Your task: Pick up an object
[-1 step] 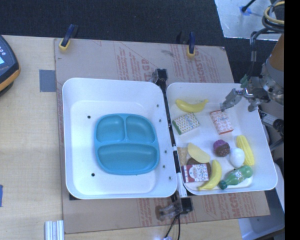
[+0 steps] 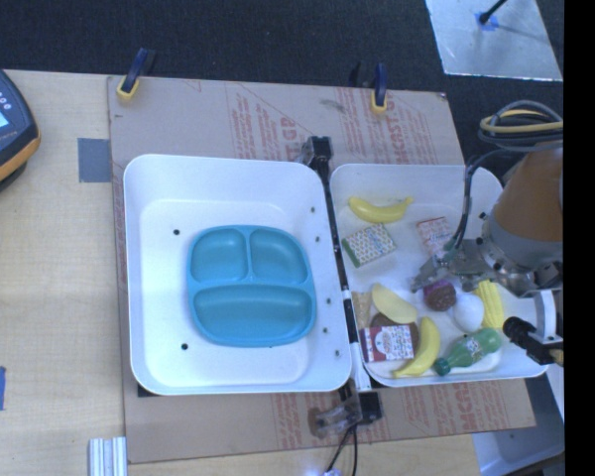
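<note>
Near edge: your right bin (image 2: pixel 414 377) carries, along its near rim, a curved yellow plastic banana (image 2: pixel 422 351), a green toy bottle (image 2: pixel 470 350) and a small red-and-white printed carton (image 2: pixel 389 343).
Right bin, middle: you have a pale yellow wedge-shaped piece (image 2: pixel 393 304), a dark maroon round object (image 2: pixel 440 296), a white egg-shaped object (image 2: pixel 468 312) and a yellow toy corn cob (image 2: pixel 492 303), all close together.
Right bin, far side: a second yellow banana (image 2: pixel 379 208) lies near the far rim, with a green-patterned flat card (image 2: pixel 368 244) and a red-and-white flat packet (image 2: pixel 433 234) nearer you.
Gripper: the grey two-finger gripper (image 2: pixel 444 269) sits just above the maroon object; you cannot tell whether its fingers are apart or closed, or whether it grips anything.
Hidden: the arm's orange band (image 2: pixel 531 201) covers the bin's right rim.
Open room: your left white bin (image 2: pixel 145 296) bears one blue three-compartment plastic plate (image 2: pixel 250 286) at its centre, with bare floor all round.
Bench edges: blue-and-yellow clamps (image 2: pixel 133 73) grip the cardboard's far edge.
</note>
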`<state>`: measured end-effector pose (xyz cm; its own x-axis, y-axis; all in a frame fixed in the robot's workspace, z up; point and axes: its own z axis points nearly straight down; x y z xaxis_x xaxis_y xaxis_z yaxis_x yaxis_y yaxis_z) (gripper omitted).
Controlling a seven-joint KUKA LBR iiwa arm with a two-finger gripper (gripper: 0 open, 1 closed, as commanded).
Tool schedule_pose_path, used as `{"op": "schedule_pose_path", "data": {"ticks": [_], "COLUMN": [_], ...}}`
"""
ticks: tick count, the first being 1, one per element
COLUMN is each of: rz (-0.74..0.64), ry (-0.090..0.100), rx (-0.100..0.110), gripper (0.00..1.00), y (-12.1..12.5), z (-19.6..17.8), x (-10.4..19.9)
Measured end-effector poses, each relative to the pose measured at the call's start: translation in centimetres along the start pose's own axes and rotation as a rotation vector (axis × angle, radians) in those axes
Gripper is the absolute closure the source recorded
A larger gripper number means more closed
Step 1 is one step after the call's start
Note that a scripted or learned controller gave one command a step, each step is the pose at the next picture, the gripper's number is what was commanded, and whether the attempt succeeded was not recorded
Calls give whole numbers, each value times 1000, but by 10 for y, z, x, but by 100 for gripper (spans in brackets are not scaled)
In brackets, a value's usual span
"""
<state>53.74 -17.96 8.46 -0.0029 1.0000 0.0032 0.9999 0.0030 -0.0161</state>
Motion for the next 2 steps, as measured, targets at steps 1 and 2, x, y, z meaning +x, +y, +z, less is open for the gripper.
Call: {"op": "schedule_pose_path", "data": {"ticks": [1,2], "rz": [-3,-4], "ry": [-4,-4], "rx": [-11,-11], "gripper": [100,0], "y": [4,4], "z": [-18,-17], "x": [-1,-1]}}
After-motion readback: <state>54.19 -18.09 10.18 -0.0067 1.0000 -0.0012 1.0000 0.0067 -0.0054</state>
